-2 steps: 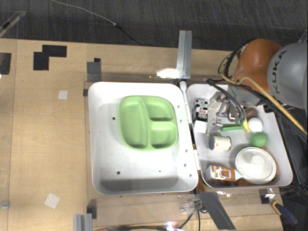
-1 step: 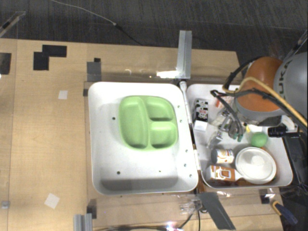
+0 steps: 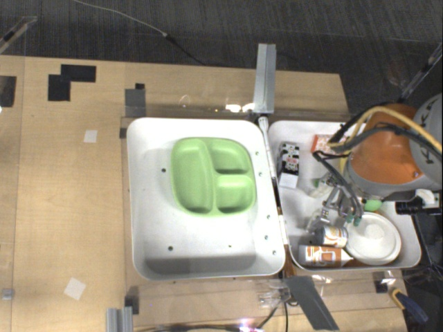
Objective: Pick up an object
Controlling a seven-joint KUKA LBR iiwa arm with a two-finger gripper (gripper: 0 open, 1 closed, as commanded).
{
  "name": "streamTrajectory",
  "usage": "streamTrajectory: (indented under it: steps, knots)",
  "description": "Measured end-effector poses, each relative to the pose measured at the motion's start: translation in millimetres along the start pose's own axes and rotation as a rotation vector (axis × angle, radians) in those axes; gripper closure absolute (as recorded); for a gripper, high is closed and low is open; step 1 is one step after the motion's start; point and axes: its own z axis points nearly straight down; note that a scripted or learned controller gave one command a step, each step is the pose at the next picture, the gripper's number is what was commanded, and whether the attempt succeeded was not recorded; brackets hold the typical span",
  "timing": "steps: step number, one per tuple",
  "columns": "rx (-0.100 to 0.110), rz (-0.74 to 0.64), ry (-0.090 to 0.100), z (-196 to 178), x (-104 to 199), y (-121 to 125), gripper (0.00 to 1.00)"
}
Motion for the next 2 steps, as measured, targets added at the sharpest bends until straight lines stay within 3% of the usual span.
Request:
streamTrajectory:
  steps: [1, 2]
  knots:
    - [-0.002, -0.005, -0.015, -11.6, -5.5, 1.8, 1.00]
    - [0.005, 0.079, 0.015, -90.4, 4.4, 16.8, 1.00]
